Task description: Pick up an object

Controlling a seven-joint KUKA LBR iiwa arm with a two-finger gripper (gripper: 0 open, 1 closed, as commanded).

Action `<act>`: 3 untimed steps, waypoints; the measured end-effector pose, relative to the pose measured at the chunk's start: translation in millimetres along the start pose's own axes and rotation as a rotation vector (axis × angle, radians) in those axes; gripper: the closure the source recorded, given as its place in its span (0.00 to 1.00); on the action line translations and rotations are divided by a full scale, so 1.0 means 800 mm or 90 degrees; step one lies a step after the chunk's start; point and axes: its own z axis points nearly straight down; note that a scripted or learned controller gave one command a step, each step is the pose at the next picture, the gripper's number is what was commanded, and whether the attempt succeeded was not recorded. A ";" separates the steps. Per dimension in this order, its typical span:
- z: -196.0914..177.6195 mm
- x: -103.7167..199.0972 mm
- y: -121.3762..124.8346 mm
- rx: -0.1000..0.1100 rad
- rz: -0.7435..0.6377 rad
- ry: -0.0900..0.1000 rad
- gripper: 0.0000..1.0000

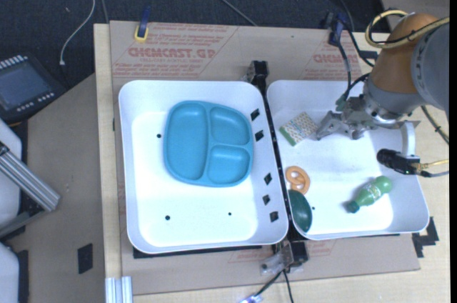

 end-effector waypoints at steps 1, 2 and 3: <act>-0.017 0.000 0.002 -0.003 0.000 0.000 1.00; -0.083 -0.009 -0.005 -0.007 0.001 -0.002 1.00; -0.156 -0.004 0.008 -0.008 -0.001 -0.002 1.00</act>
